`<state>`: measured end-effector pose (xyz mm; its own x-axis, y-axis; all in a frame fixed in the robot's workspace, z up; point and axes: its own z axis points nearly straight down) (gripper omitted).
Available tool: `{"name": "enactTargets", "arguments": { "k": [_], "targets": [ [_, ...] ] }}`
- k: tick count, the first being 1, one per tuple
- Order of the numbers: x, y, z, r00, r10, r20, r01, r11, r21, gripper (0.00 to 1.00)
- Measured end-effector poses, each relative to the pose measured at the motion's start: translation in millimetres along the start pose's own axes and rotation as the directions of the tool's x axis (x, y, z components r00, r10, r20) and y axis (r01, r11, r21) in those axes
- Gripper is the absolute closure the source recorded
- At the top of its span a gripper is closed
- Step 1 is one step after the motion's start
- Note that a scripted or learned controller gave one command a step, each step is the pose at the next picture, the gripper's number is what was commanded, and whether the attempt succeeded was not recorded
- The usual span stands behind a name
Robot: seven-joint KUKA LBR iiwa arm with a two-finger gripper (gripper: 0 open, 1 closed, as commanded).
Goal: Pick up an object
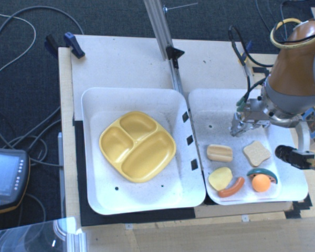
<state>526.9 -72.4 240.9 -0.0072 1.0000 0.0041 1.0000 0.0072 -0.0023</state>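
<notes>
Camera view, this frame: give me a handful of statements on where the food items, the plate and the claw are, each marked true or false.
1. The yellow divided plate lies in the left bin. True.
2. The bread slice sits on the yellow plate. False: it lies in the right bin, beside the bread roll.
3. The claw is above the right bin, over bare floor behind the food. True.
4. The claw grips the orange ball. False: the ball lies on the bin floor near the front edge, apart from the claw.
5. The sausage lies next to the yellow chip-like piece. True.
</notes>
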Motion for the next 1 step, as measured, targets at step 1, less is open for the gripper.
{"name": "enactTargets", "arguments": {
  "k": [1],
  "targets": [
    [48.8, -3.6, 10.8, 1.0, 0.001, 0.0, -0.001, 1.0, 0.002, 1.0]
  ]
}}
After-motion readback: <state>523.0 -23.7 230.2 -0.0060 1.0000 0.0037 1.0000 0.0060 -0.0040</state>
